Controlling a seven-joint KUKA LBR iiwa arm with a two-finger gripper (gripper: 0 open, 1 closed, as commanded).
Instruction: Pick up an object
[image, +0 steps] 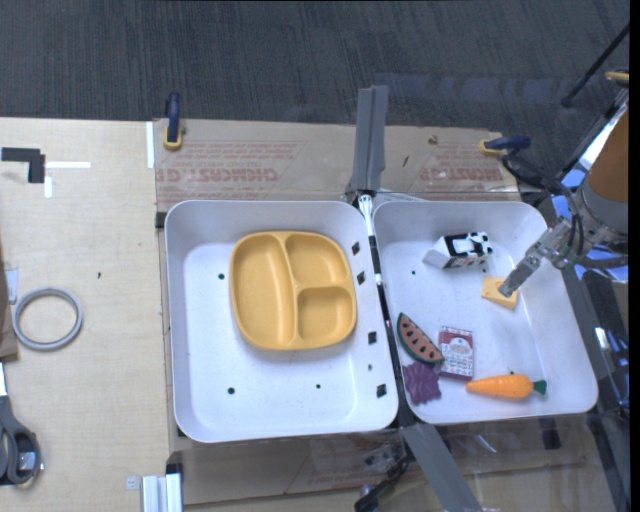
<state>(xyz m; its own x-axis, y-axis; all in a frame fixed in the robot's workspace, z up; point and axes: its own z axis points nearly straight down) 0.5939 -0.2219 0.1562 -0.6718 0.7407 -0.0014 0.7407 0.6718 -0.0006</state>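
My gripper (508, 287) reaches in from the right and its tip rests right at a yellow cheese wedge (497, 292) in the right bin (570, 330). To the wedge's left lies a black-and-white toy cow (466, 249). Lower in the same bin are a watermelon slice (419, 339), a small red-and-white box (457, 351), a purple bunch of grapes (422, 382) and an orange carrot (503, 386). The carrot lies near the front wall.
A yellow divided plate (293, 290) sits in the left bin (200, 390). A roll of tape (44, 318) and scissors (17, 452) lie on the bench at the far left. Cables and the arm's body crowd the right side.
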